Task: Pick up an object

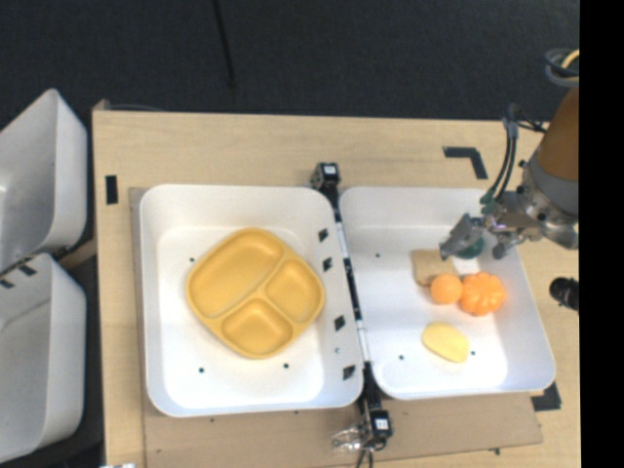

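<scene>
orange fruits (468,292) sit in the right bin (507,359), just below my pincer (472,245); the tan block (425,265) lies nearer, to its left. my fingers look spread, holding nothing.

The two bins (156,378) look like smooth white plastic with a soft shine. The yellow tray (255,292) looks like smooth matt plastic. The bench (244,144) looks like pale, dull wood. The orange fruits (482,294) look like shiny plastic. The gripper (475,240) looks like grey metal.
</scene>
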`<state>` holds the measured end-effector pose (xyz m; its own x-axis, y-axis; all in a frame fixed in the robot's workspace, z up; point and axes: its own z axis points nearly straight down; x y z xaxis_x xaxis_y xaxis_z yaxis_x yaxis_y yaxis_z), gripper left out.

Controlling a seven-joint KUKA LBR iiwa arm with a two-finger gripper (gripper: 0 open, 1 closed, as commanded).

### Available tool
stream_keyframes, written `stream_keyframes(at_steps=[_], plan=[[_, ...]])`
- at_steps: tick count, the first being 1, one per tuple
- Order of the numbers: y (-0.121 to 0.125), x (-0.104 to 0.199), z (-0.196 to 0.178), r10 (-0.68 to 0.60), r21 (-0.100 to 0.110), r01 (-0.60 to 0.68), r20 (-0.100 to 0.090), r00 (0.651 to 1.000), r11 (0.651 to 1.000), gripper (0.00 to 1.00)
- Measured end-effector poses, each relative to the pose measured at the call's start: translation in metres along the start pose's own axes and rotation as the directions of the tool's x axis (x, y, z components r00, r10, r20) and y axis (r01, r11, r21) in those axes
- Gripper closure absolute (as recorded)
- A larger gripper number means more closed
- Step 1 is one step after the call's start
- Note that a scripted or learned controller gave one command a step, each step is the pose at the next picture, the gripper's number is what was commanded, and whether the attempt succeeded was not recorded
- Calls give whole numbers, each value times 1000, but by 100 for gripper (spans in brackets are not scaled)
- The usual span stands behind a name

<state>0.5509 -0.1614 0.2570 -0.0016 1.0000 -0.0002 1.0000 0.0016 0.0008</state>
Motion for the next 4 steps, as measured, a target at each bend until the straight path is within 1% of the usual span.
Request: stream_keyframes(at_steps=[1, 2, 3, 4], plan=[[2, 9, 52, 10, -2, -10, 0, 1000, 1000, 0], [2, 7, 94, 6, 3, -6, 2, 1000, 1000, 0], [11, 0, 146, 7, 3, -7, 2, 1000, 1000, 0], [12, 0, 132, 11, -3, -11, 2, 1000, 1000, 100]])
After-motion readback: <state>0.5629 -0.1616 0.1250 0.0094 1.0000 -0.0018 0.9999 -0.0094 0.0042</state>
